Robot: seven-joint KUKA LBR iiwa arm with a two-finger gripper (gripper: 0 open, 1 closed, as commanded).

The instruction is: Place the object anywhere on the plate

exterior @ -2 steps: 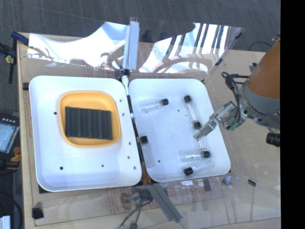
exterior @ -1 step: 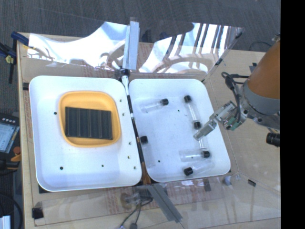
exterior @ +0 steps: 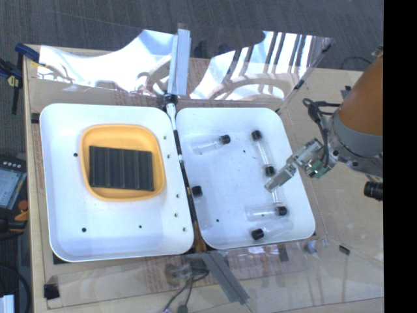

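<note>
Two shallow white bins side by side on the worktop: left bin [exterior: 58,220] carrying a yellow rounded-square plate [exterior: 98,142] with a dark ribbed insert [exterior: 122,167]; right bin [exterior: 215,233] scattered with clear plastic vials capped in black. Grey tool [exterior: 279,178] reaching in from the right, low over the right bin's right-hand side, slanting down-left from the orange-banded wrist. Whether spread or pressed together, cannot tell; tip blurred against the white floor, nothing clearly pinched. Nearest candidates: an upright-running clear vial [exterior: 262,152] just up-left of the tip, long axis roughly along the bin's depth, and a second vial [exterior: 266,210] just below the tip, lying roughly crosswise. Others near the bin's upper left [exterior: 210,143] and lower edge [exterior: 270,230]. Plate well apart to the left, across the divider between bins. Probably still at the picking step; carrying leftward over the divider yet to come.
</note>
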